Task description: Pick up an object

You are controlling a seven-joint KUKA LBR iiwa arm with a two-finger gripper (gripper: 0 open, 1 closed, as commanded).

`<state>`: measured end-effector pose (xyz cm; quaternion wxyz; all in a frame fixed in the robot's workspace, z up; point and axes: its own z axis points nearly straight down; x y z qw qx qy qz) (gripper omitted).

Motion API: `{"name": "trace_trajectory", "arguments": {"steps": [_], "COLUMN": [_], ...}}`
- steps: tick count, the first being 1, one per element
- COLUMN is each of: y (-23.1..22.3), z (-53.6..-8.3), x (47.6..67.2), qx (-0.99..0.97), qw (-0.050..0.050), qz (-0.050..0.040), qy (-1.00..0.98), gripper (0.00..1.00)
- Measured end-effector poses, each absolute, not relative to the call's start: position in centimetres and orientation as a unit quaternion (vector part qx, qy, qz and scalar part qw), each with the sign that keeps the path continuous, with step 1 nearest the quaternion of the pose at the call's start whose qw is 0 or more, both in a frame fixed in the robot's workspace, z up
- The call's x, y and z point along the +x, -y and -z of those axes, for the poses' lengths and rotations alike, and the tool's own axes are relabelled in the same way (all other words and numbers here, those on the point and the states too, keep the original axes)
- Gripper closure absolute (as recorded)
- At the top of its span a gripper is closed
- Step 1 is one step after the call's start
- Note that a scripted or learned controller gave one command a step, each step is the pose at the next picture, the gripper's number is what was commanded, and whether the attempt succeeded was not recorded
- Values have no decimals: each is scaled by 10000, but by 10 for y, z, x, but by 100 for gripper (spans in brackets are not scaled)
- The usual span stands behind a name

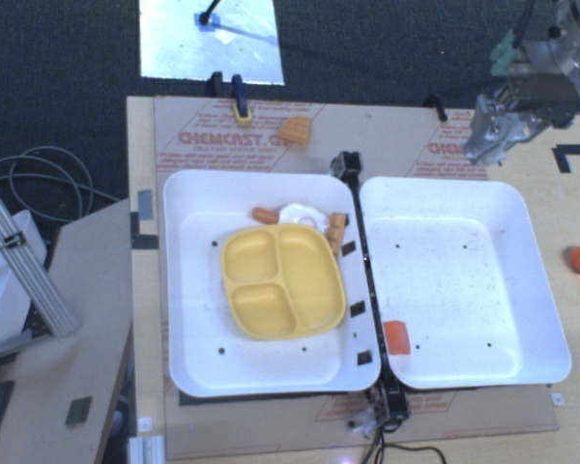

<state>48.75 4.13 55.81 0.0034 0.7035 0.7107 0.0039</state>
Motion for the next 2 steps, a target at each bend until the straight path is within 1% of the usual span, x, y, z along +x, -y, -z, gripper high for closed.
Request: {"name": "trace_trajectory", "arguments": {"steps": [1,2], "y": [-41,-41], "z": [-558,-569], "x": [487,488], "qx": [7030,7024], "qw": [32,45], "qz": [-36,-51], "qy": [-7111,-7118], "gripper": [0,100]}}
